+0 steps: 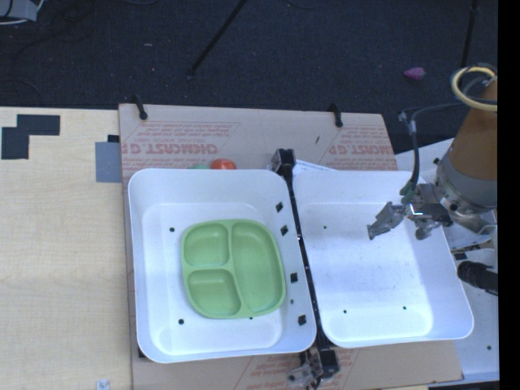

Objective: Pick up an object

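Hovering over the right bin (455,315), the tool (400,223) spreads open, holding nothing.

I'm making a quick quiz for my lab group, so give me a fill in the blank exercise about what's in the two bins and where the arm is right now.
1. The light green plastic divided plate lies in the ____ shallow white bin as the camera sees it.
2. The plate has ____ compartments.
3. The two-finger gripper is over the ____ white bin.
4. A small round ____ object sits just beyond the far rim of the plate's bin.

Missing words: left; three; right; red
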Available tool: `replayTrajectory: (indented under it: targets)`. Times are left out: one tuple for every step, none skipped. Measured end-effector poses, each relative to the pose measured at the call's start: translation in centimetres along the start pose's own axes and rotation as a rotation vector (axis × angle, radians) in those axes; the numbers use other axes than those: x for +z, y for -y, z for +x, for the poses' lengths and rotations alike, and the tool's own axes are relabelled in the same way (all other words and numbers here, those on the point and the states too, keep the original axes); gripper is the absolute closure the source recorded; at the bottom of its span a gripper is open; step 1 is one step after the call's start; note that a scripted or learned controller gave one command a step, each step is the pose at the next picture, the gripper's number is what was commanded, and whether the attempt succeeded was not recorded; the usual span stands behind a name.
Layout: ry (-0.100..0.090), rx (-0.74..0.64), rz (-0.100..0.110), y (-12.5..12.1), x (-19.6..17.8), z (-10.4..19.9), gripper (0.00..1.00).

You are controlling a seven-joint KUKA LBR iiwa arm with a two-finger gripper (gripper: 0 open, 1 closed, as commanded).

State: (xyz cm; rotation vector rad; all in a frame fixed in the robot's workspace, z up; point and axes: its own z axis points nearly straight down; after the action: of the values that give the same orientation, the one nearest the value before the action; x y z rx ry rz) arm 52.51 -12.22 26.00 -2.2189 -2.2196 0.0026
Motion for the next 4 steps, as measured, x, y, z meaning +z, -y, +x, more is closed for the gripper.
replayTrajectory:
  targets:
    - [-0.001,0.001,0.006,-0.4,5.9,-0.7,0.0]
    - [-0.002,0.001,0.006,-0.3,12.4,-0.5,0.0]
    - [0.001,0.002,-0.002,-0.3,17.4,-0.4,0.0]
    - [0.0,0.008,-0.003,-0.4,16.1,-0.6,1.0]
